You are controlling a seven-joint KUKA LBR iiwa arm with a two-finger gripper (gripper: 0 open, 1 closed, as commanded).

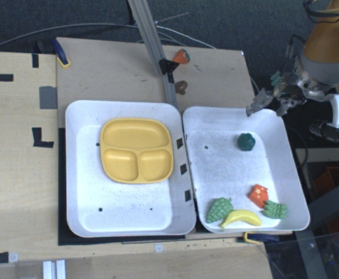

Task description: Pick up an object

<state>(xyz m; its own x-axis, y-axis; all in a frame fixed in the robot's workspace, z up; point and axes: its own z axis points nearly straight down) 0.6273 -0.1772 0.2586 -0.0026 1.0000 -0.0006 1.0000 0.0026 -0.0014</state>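
The right bin (279, 156) holds several small toys. A dark green ball (246, 142) lies near its far side. Along the near edge sit a red strawberry-like piece (259, 195), a green grape bunch (218, 209), a yellow banana (242, 217) and a green leafy piece (274, 210). My gripper (268, 107) hangs over the bin's far right corner, up and to the right of the green ball. Its fingers are spread open with nothing between them.
A yellow divided plate (137, 150) lies in the left bin (82, 179). A grey pole (149, 28) with a black clamp rises behind the bins, next to a small orange object (182, 56). Cables run beside the arm at right.
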